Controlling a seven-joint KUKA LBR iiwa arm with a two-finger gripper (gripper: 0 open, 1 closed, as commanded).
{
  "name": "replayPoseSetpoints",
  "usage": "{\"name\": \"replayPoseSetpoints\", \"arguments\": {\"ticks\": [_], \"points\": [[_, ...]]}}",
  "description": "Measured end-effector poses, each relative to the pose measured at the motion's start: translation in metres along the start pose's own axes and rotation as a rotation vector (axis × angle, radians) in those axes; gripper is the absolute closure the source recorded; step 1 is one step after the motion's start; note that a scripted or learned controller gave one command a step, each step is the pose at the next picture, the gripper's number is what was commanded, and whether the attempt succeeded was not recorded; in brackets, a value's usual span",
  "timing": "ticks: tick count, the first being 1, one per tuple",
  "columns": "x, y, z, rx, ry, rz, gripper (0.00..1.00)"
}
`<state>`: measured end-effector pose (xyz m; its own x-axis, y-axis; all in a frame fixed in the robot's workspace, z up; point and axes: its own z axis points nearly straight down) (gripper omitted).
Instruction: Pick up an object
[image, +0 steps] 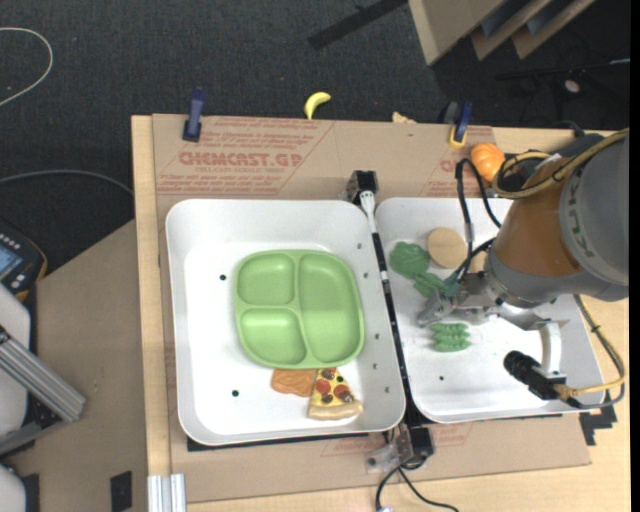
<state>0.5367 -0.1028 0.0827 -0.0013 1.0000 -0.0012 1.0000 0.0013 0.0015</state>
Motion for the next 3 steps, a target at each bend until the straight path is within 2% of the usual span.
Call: {"name": "replayPoseSetpoints", "arguments": {"ticks": [1,2,3], "points": [[0.01,0.03,-0.006,-0.002,0.0,-0.001,0.0],[0.007,-0.05,-0.001,0.011,0.004,0.005,0.0],[0.007,-0.045,-0.012,0.001,0.001,0.003,1.0]]}}
